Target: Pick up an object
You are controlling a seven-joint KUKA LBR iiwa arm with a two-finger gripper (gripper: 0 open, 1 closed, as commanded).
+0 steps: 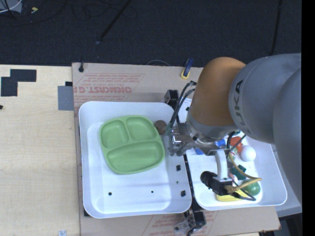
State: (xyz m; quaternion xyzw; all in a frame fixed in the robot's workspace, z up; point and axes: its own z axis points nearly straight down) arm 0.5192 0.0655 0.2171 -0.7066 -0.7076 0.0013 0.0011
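Observation:
My gripper (175, 145) hangs low over the ridge between the two bins, just right of the green divided plate (132, 144) that lies in the left bin (128, 200). A small brown lump (160, 127) rests by the plate's upper right corner, close to the gripper. The right bin (275, 191) holds a white ball (247, 154), an orange piece (236, 142), a green ball (252, 187) and a yellow item (227, 197). The arm hides much of that bin.
The wide grey arm with its orange band (216, 97) covers the upper part of the right bin. Cardboard (118, 85) lies under both bins. A blue-and-yellow clip (186, 69) sits at the cardboard's back edge. Bare bin floor shows below the plate.

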